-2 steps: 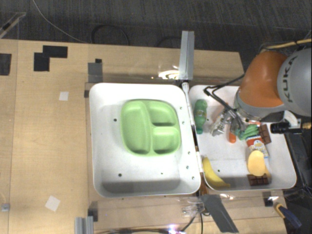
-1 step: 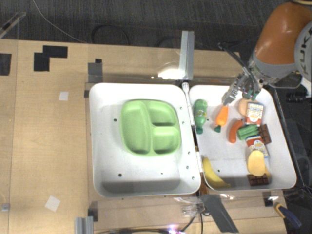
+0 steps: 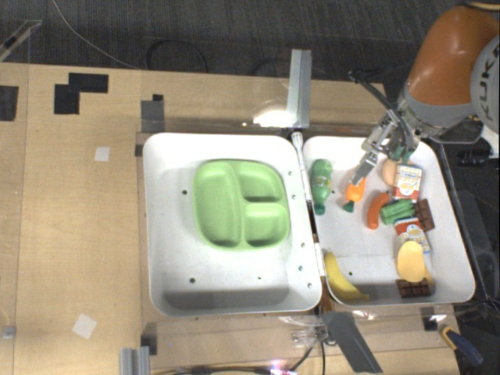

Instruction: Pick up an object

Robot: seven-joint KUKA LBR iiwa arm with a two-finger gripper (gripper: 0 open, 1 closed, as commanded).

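Orange at its wrist, the arm (image 3: 449, 61) reached in from the right and its gripper (image 3: 380, 151) hung over the far part of the right bin (image 3: 461, 233). Whether its fingers were wide or narrow, I couldn't tell. Nothing looked lifted: a carrot (image 3: 355, 194), a green bottle (image 3: 320, 180) and a banana (image 3: 340, 278) lay in that bin. A green tray (image 3: 238, 203) sat in the left bin (image 3: 168, 233). The pick seemed not yet done.

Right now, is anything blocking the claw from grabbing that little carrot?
Nothing visible does. The gripper hangs right above the carrot in the right bin, with bare bin floor around it. The green bottle and sausage lie beside it, apart.
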